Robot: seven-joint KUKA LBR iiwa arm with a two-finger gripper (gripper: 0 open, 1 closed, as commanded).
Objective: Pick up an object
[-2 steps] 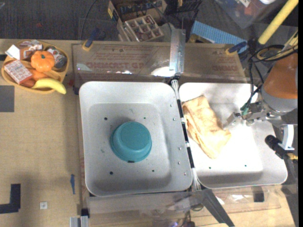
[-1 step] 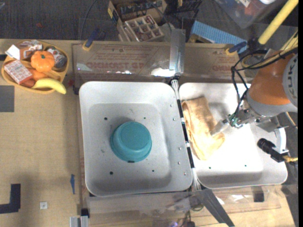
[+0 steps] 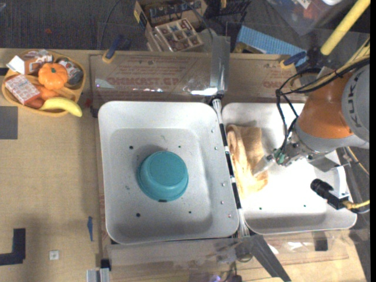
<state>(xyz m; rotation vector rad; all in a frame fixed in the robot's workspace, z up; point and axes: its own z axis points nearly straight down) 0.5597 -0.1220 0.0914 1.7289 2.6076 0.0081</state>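
Near the bench's front edge, the frame struts below the bins were blurred and hard to make out. The right bin (image 3: pixel 294 213) had a bare near floor. Against its left wall lay a crumpled tan cloth (image 3: pixel 247 156). The gripper (image 3: pixel 265 163) met the cloth's right edge; whether the claw was released or clenched could not be told, its tips being too small and blurred. The arm (image 3: pixel 329 113) was cut off at the right. The left bin (image 3: pixel 117 128) held an upturned teal bowl (image 3: pixel 164 175) near its centre, with open floor all round. At far left sat a bowl of toy food (image 3: pixel 42 82).
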